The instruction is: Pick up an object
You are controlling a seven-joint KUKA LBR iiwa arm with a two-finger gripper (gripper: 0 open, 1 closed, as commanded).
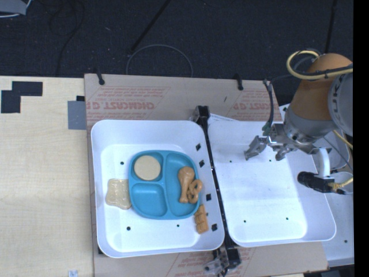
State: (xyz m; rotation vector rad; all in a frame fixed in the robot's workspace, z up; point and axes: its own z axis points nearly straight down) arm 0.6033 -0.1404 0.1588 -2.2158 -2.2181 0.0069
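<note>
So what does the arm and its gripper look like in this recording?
The grey arm carries a rounded orange band above the wrist, with a yellowish cable looped on top. Below sits a grey metallic two-finger gripper with thin fingers.

The arm (pixel 323 105) is grey metal with a rounded orange band above the wrist, and a pale yellow cable loops over the top of that band. Dark lettering runs along the grey housing at the far right. Below the wrist sits a grey metal gripper (pixel 268 149) of thin, angular silver fingers, with a slim dark cable running up from it along the wrist.
</note>
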